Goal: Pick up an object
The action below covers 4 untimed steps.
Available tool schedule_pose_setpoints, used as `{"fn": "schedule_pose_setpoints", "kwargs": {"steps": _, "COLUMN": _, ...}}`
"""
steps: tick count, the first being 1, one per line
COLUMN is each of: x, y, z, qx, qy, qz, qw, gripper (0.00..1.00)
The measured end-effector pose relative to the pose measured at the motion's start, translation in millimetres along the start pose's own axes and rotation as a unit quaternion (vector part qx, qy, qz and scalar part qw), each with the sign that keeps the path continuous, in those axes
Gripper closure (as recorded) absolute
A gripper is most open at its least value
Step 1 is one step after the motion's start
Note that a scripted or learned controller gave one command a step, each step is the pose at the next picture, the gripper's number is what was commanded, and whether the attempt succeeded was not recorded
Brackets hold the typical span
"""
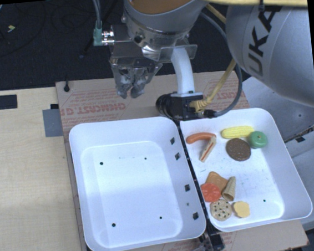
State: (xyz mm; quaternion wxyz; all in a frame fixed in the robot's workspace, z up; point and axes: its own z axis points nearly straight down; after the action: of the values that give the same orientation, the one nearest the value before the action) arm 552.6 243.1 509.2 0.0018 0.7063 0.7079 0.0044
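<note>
- Jaws: hang at the far side of the scene, over the brown board (93,104) that lies under the bins, just beyond the far rim of the left bin (83,136). They are blurred in the camera view, so how far they are parted cannot be told. Nothing can be made out in their grip.
- Arm (270,38): enters from the right and stands well above the counter (23,181).
- Right bin (295,191): touches the left bin along a shared edge and holds every loose item.
- Far row: a red sausage (200,137) with a tan strip (207,150) just beside it; a yellow corn cob (237,132); a green round piece (258,139) touching the cob's right end; a brown disc (238,149) just near of the cob.
- Near cluster: a brown wedge (217,180), a red piece (211,191) and a tan cone (230,188) packed together; a speckled cookie (220,210) and a yellow round piece (242,209) side by side at the near rim.
- All items lie well apart from the jaws.
</note>
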Motion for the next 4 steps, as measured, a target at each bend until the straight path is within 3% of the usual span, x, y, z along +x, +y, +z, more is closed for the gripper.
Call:
{"fn": "schedule_pose_setpoints", "kwargs": {"steps": 1, "x": 0.6, "y": -10.8, "z": 107.9, "qx": 0.012, "qy": -0.005, "qz": 0.001, "qw": 0.9999, "gripper": 1.0}}
{"fn": "schedule_pose_setpoints", "kwargs": {"steps": 2, "x": 0.0, "y": -25.5, "z": -31.8, "qx": -0.001, "qy": 0.001, "qz": 0.0, "qw": 1.0, "gripper": 1.0}}
{"fn": "schedule_pose_setpoints", "kwargs": {"steps": 3, "x": -0.6, "y": -52.8, "z": 86.3, "qx": 0.012, "qy": -0.005, "qz": 0.001, "qw": 0.9999, "gripper": 1.0}}
{"fn": "schedule_pose_setpoints", "kwargs": {"steps": 4, "x": -0.9, "y": -62.2, "z": -4.2, "qx": 0.002, "qy": 0.0, "qz": 0.0, "qw": 1.0, "gripper": 1.0}}
